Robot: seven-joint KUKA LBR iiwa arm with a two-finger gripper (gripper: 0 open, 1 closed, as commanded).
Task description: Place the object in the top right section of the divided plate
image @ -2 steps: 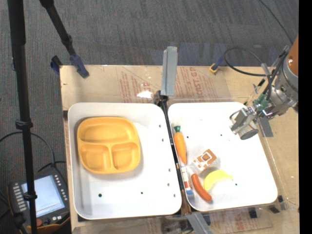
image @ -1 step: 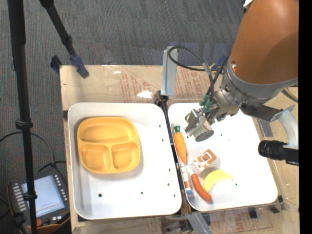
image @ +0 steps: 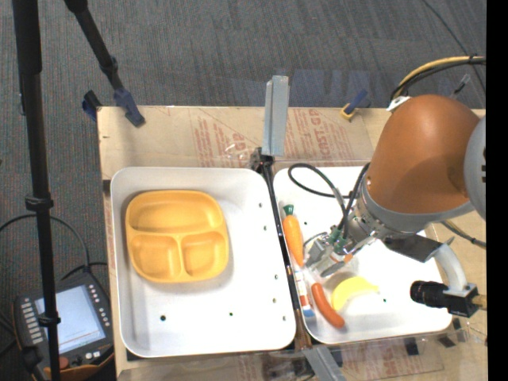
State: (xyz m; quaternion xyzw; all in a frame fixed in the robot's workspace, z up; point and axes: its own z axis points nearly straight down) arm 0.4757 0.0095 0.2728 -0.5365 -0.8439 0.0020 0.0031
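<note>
Hovering low in the right bin [image: 397, 324], my gripper [image: 324, 254] has the carrot [image: 293, 237] at nine o'clock and the yellow piece [image: 354, 292] at five o'clock, and I cannot tell if my jaws are apart or together. I might grab nothing, or bump the carrot, and the yellow plate [image: 178, 234] sits far off at nine o'clock in the left bin [image: 198, 332].

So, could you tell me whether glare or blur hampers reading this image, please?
Camera view: even, soft lighting; mild glare whitens the right bin, faint shadows beneath the yellow divided plate; the carrot and sausage read sharp enough, while the hand looks slightly blurred.
</note>
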